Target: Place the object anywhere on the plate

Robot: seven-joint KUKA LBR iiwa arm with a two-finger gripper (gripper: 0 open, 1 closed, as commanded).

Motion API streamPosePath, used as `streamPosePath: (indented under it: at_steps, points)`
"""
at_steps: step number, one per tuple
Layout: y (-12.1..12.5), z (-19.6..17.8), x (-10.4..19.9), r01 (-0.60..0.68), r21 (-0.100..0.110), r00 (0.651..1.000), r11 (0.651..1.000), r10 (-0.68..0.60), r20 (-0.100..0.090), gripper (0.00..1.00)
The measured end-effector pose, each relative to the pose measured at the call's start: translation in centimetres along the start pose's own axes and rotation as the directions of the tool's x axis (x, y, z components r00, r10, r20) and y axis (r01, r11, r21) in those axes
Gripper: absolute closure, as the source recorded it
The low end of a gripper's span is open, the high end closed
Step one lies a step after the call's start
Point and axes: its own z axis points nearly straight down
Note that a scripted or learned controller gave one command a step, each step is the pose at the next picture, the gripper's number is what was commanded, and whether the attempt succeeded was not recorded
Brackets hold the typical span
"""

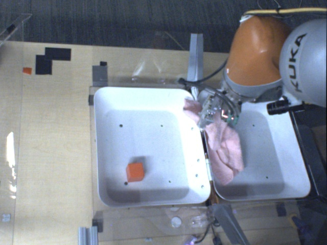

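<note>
A pink cloth (226, 148) lies crumpled along the left side of the right bin (278, 152). Its upper corner reaches over the divider toward the left bin (148, 131). My gripper (214, 114) sits at the cloth's upper end, right by the divider and touching or just above the fabric. The grey and orange wrist above hides its tips. An orange cube (135, 172) rests on the floor of the left bin, near the front left, far from the gripper.
The arm's large orange and grey body (265, 50) hangs over the back of the right bin. A metal post (196, 55) stands behind the divider. Black and orange markers (46, 61) lie on the bench at far left.
</note>
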Motion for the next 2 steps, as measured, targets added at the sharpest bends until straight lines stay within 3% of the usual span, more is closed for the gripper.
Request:
streamPosePath:
  at_steps: [1, 2]
  points:
    - [3.1, 0.8, 4.1, 0.277, -0.001, 0.961, 0.961, -0.277, -0.002, 1.00]
    - [7.3, 1.1, 7.8, 0.280, -0.002, 0.960, 0.960, -0.280, -0.002, 1.00]
